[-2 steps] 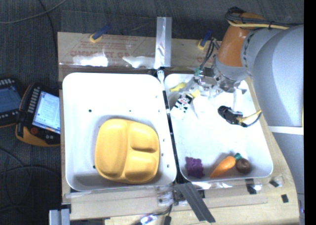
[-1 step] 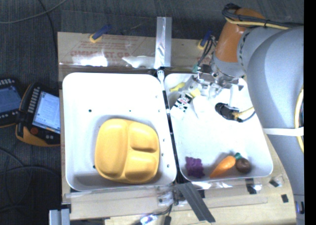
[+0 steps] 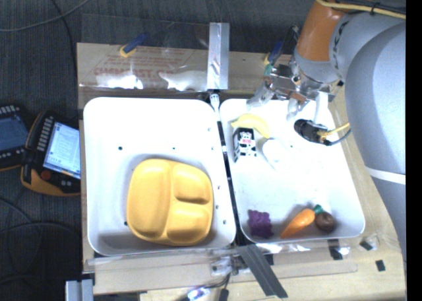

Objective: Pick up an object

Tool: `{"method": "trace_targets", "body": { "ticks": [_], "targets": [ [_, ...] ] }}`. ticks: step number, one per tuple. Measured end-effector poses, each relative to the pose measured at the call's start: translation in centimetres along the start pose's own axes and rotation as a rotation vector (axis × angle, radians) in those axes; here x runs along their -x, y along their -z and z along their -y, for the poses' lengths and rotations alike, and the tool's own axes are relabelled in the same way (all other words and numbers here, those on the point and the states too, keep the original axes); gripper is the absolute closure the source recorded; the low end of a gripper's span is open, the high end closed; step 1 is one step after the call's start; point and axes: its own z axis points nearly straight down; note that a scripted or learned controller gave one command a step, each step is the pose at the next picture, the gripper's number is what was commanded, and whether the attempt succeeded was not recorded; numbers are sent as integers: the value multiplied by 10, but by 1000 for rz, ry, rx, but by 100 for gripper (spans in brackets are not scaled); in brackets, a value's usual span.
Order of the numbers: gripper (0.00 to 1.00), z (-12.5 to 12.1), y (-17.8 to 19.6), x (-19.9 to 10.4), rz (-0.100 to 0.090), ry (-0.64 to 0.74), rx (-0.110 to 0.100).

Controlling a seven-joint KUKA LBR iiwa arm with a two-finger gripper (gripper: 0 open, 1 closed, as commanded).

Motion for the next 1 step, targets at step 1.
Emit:
{"method": "trace_targets", "body": {
  "ticks": [1],
  "targets": [
    [0, 6, -71, 6, -1, 215, -1]
  ]
}}
